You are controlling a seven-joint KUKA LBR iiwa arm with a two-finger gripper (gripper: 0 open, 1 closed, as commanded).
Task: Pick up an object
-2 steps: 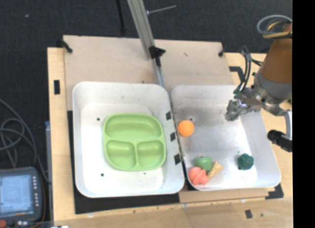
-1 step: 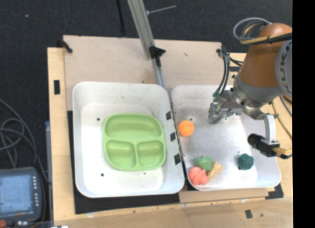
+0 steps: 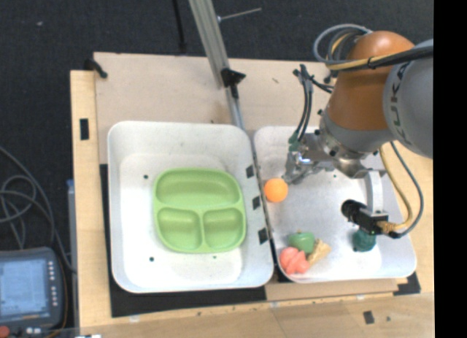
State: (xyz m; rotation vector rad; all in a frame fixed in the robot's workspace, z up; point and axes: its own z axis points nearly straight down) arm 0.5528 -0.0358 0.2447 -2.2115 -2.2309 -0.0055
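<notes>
An orange ball (image 3: 276, 190) lies at the left side of the right bin (image 3: 321, 198), against its left wall. My gripper (image 3: 298, 166) hangs just above and to the right of the ball, under the grey and orange wrist. A green toy (image 3: 301, 242), a pink toy (image 3: 292, 260) and a tan piece (image 3: 319, 251) sit together at the bin's front left. A dark teal object (image 3: 364, 240) lies at the front right, by a black fitting on the arm's cable.
The left bin (image 3: 131, 183) holds a green divided plate (image 3: 198, 209). A metal pole (image 3: 211, 37) slants up from between the bins at the back. Cables loop around the arm on the right.
</notes>
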